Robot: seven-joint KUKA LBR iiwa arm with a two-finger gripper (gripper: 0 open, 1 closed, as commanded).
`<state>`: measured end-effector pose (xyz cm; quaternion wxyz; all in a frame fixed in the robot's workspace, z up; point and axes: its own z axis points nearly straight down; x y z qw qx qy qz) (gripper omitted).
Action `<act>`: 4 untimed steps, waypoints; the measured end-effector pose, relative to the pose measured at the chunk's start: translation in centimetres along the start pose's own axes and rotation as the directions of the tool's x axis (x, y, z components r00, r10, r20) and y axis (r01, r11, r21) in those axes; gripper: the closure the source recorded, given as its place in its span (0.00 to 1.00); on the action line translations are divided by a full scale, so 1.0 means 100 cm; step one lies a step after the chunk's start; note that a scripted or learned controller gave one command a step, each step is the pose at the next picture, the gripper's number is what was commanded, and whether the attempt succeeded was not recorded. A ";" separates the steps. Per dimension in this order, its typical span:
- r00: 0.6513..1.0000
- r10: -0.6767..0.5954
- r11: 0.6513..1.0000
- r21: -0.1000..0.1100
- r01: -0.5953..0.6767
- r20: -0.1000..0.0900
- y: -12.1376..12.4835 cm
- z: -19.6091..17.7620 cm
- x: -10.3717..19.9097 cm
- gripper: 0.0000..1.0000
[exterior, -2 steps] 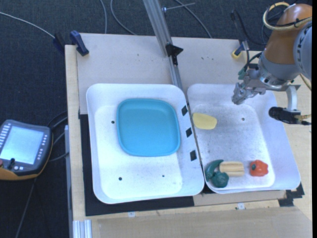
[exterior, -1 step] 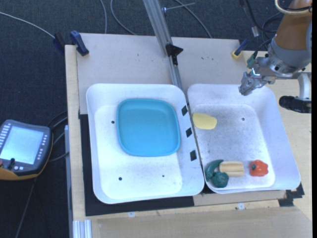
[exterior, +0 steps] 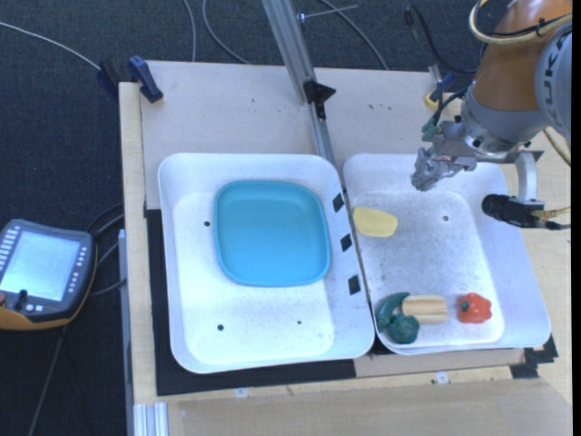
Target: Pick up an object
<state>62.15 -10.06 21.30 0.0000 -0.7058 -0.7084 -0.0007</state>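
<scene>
In the camera view, no object has yet been picked up. The end effector (exterior: 430,176) is held above the far rim of the right bin (exterior: 508,271), with nothing seen between its fingers; whether it is released or clenched cannot be told at this angle. The whole of the task is therefore judged to be left: a descent onto one object, a closing on it, and a lift.

Four candidate objects are contained in the right bin. A yellow piece (exterior: 375,222) lies nearest, just below and to the left of the end effector, against the bin's left wall. Three more are lined along the near edge, well away from the end effector: a green piece (exterior: 398,319) at the left, a tan cylinder (exterior: 425,309) touching it, and a red pepper (exterior: 473,308) a little apart, almost straight below the end effector in the picture. The rest of the bin floor is bare and speckled.

The left bin (exterior: 182,243), well to the left of the end effector, holds a blue plate (exterior: 270,232), lying flat, with nothing on it. Both bins rest side by side on the tabletop (exterior: 227,107).

The yellow piece is judged the readiest target, being closest.
</scene>
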 end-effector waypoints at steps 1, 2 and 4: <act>1.000 -0.001 1.000 0.001 0.001 0.000 -0.014 0.002 0.049 1.00; 1.000 -0.001 1.000 0.000 0.001 0.000 -0.028 -0.008 0.094 1.00; 1.000 0.000 1.000 0.000 0.000 0.000 -0.076 -0.014 0.177 1.00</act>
